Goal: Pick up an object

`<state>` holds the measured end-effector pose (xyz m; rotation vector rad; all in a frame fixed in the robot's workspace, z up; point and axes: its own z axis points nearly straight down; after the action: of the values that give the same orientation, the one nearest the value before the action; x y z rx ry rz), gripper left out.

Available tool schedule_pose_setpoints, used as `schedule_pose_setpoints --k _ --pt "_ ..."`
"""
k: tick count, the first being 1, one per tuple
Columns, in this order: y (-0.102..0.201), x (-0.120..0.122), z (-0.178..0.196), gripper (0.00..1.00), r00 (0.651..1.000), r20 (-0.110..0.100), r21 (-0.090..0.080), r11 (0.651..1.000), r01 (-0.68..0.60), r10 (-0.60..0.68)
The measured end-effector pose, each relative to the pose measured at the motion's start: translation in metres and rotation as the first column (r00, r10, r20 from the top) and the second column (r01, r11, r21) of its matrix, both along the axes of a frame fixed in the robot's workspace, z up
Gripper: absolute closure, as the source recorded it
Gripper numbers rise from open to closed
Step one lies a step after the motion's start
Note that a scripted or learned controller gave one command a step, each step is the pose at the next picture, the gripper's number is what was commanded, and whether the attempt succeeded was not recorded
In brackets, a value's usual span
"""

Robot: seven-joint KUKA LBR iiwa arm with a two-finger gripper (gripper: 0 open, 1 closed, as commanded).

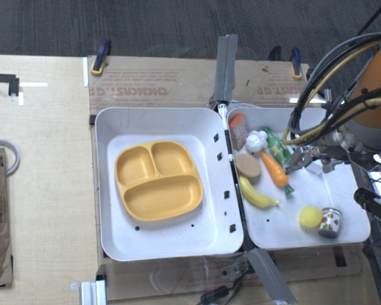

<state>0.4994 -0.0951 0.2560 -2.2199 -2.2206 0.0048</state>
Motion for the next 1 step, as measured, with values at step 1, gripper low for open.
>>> schedule_pose_setpoints --k 1 --pt "-0.0442 0.0363 -0.0988 0.0 0.939 0.002 0.001 0.939 -0.344 0.344"
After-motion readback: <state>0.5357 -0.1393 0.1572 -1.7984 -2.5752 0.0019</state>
